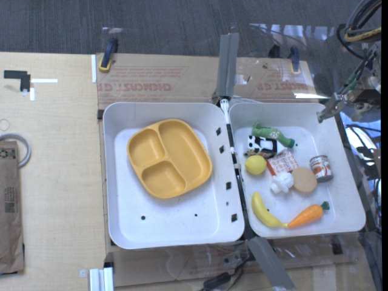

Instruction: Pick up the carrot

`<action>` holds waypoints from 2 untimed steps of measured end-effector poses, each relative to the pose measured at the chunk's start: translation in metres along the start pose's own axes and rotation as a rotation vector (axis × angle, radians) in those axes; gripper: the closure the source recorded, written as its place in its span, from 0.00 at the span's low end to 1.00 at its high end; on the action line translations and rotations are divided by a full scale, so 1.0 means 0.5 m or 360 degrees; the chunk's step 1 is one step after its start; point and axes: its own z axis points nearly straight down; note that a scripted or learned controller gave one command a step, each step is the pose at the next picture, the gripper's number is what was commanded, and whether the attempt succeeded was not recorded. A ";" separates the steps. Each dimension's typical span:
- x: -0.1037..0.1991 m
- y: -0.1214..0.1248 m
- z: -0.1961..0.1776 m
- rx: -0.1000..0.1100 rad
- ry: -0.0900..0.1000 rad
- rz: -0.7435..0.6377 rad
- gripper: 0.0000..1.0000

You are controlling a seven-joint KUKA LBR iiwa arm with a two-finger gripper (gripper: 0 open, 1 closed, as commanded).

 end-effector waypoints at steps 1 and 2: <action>-0.050 0.079 -0.304 0.0000 -0.0001 -0.0267 0.00; -0.048 -0.003 -0.330 0.0001 0.0002 -0.0694 0.00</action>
